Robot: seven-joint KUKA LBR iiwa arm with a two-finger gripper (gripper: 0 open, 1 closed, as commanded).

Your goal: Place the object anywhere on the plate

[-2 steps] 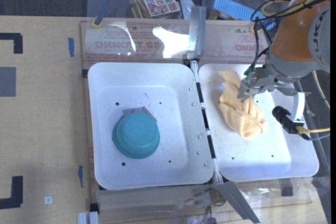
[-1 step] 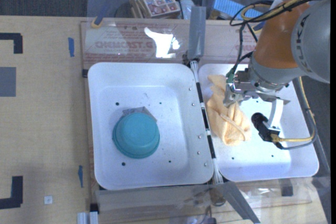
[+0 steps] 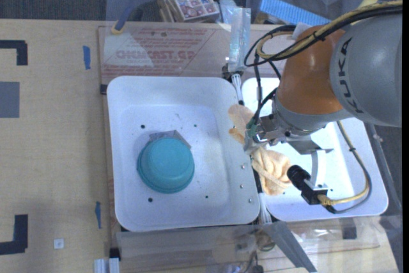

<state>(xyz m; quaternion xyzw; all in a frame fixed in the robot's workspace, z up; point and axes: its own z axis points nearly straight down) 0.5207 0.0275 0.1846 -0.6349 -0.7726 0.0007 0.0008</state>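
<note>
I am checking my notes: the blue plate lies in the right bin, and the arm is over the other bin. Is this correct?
Not quite. The camera view shows the blue plate in the left bin, not the right one. The arm is over the other bin, the right one, as you wrote.

The grey arm (image 3: 374, 67) bears the letters "KUK" in black, running down its casing at the right. A cardboard sheet (image 3: 163, 51) behind the left bin carries faded red print, too washed out to read.
</note>
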